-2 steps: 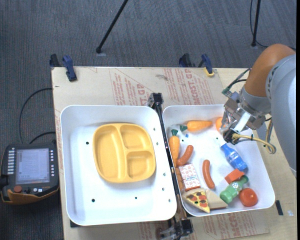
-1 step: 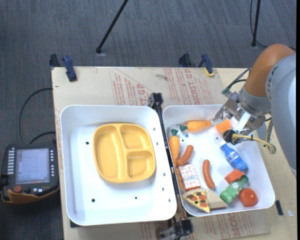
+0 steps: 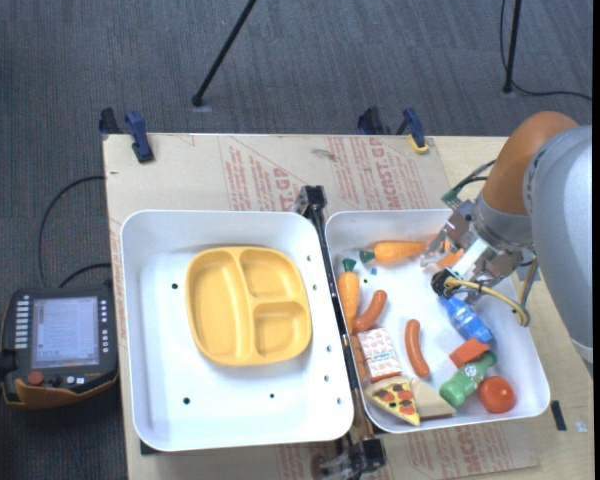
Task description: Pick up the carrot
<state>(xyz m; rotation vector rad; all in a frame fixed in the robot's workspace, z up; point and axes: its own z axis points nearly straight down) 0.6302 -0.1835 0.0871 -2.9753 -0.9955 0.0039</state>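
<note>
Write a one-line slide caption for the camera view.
KUKA gripper hovers by a carrot in the right bin of toy food; yellow divided plate sits in the left bin.

I read mirrored red lettering on the board (image 3: 280, 168) behind my bins, not legible; nothing else readable.

2 white bins (image 3: 150, 268) are sitting on the worktop (image 3: 240, 168), the left one carrying 1 yellow divided plate (image 3: 248, 304). The right bin is holding 2 carrots (image 3: 398, 251), 2 sausages (image 3: 414, 347), 1 pizza slice (image 3: 394, 400), 1 tomato (image 3: 497, 395) and 1 blue bottle (image 3: 468, 320).
</note>
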